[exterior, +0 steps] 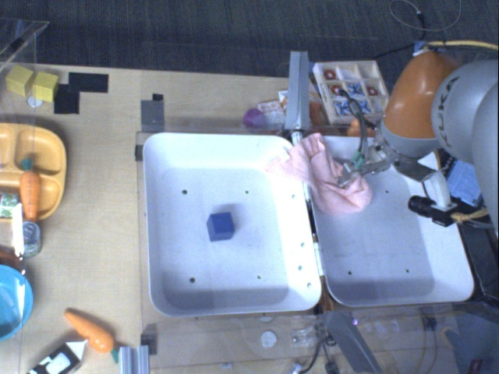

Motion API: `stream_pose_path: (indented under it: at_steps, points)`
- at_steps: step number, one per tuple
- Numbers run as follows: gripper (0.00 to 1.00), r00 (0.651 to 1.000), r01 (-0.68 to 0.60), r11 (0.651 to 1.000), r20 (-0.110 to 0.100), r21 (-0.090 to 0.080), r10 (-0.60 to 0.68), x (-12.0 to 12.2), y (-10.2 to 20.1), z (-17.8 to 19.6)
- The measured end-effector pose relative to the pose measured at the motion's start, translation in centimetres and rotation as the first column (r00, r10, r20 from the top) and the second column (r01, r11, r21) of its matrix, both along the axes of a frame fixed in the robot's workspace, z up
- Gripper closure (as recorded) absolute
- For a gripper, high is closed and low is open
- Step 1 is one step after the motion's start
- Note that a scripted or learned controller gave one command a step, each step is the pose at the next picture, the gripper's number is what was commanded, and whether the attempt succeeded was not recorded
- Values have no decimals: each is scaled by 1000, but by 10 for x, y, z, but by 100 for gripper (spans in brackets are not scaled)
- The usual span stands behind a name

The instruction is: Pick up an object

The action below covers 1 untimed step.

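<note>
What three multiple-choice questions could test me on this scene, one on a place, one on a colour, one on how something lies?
1. Where is the cube?
A. In the left bin
B. In the right bin
C. On the bench outside the bins

2. What colour is the cloth?
A. Green
B. Pink
C. Black

3. How does the cloth lie?
A. Folded flat in the middle of the left bin
C. Hanging off the bench's front edge
B. Crumpled, draped across the divide between the bins

Answers:
1. A: the blue cube sits alone on the floor of the left bin.
2. B: the fabric is pale pink against the white bins.
3. B: it is bunched up, mostly in the right bin, with one corner over the left bin's rim, and the gripper is right at it.
</note>
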<state>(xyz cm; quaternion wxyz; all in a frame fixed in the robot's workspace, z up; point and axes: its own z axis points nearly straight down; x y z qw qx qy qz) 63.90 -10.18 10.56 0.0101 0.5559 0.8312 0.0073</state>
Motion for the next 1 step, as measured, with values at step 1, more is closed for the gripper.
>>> stream_pose_path:
  at_steps: [1]
  points:
    - [100, 999, -53, 999, -14, -2, 53, 11, 23, 82]
